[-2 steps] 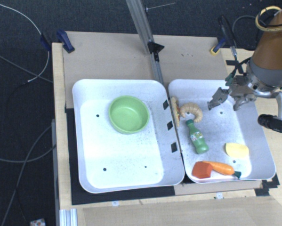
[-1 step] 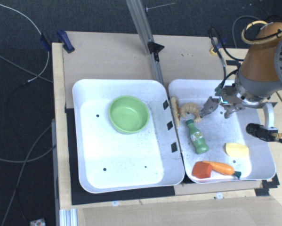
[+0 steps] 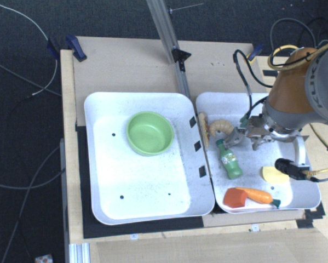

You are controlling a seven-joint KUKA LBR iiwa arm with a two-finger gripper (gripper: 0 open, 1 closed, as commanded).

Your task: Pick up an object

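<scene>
The right bin (image 3: 221, 99) holds several small items. A green bottle (image 3: 229, 162) lies near its left wall, with a tan croissant-shaped piece (image 3: 219, 127) just behind it. An orange carrot (image 3: 257, 195) and a red piece (image 3: 235, 198) lie at the front, and a yellow item (image 3: 272, 174) sits to the right. My gripper (image 3: 247, 139) hangs over the middle of this bin, just right of the bottle's cap and the croissant. Its fingers look open, with nothing between them.
The left bin (image 3: 142, 204) holds a green bowl (image 3: 149, 132) toward its back. A metal pole (image 3: 166, 23) slants down to the gap between the bins. The arm's orange band (image 3: 287, 89) looms over the right bin's back right.
</scene>
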